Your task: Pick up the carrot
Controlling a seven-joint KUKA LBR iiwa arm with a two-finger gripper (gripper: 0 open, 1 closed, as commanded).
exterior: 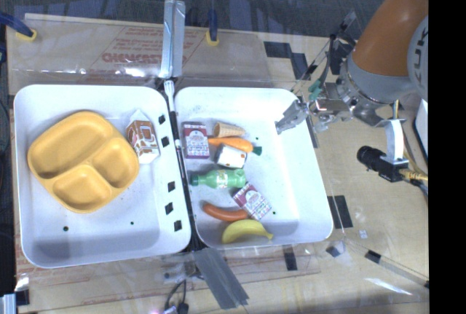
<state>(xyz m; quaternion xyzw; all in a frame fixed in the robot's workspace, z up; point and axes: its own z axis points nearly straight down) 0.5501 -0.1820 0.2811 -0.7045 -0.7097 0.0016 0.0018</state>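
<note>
The pincer (pixel 291 118) hangs over the right bin's (pixel 309 192) upper right rim; whether its fingers are open or closed cannot be told from this angle. The carrot (pixel 231 144) lies near the bin's middle, touching a white box (pixel 231 157), above a green bottle (pixel 220 179). A yellow tray (pixel 81 159) sits in the left bin (pixel 44 243). The 2 bins share the bench (pixel 349 181).

I see the orange carrot (pixel 231 144) lying flat near the right bin's (pixel 306 181) back edge, green tip rightward.
</note>
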